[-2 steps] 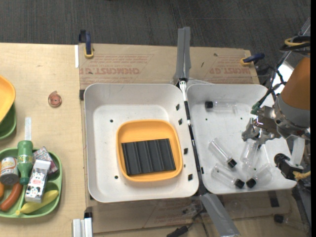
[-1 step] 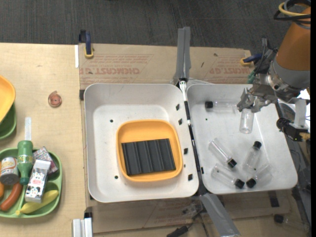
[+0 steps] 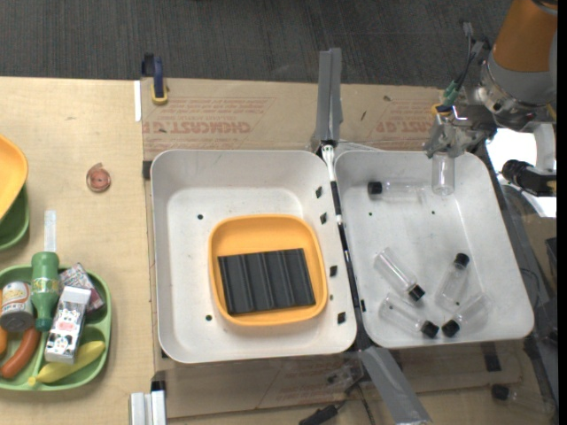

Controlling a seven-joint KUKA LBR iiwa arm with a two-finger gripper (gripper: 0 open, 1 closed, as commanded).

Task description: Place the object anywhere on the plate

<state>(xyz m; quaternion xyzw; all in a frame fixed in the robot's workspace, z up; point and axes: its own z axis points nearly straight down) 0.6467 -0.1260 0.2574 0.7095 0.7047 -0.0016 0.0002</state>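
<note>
A clear vial is being held between the fingers of the end effector over the right bin, and it should be carried gently across to the orange plate in the left bin.

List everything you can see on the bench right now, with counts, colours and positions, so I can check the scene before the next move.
left bin: one, white, left of the divider
plate: one, orange, in the left bin
ridged block: one, dark grey, on the plate
right bin: one, white
vials: about five, clear with black caps, lying in the right bin
green tray: one, bottom left, holding toy food and a green bottle
arm: grey with orange band, top right
tool: one, over the right bin's far edge, a clear vial hanging at its fingers
</note>
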